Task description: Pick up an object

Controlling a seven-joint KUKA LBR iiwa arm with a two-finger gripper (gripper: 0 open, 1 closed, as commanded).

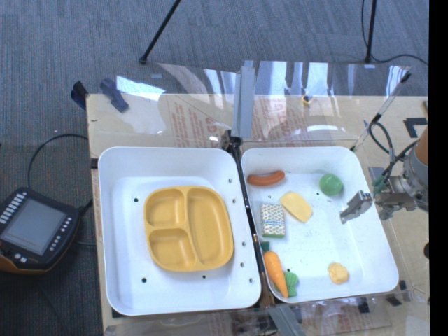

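Grey carpet surrounds the counter [133,128], which carries two shallow white bins side by side under a clear plastic sheet at the back. Left bin [119,187]: one yellow divided plate [187,227], three compartments, lying flat near the middle. Right bin [364,257]: six small items, well spread. Sausage [266,178] near the back-left corner. Green ball [331,184] toward the back right. Yellow cheese wedge [297,206] just right of a square cracker-like block [273,220]. Carrot [276,273] with green top lies along the front-left wall. Small yellow-orange lump [338,273] near the front right. None touch each other, apart from cheese and block nearly meeting.

Arm enters from the right edge. End effector [355,207] hangs over the right side of the right bin, between the green ball and the lump, nothing seen in it. Cannot tell its grasping state at this angle. Handheld pendant [31,229] on the floor, left.
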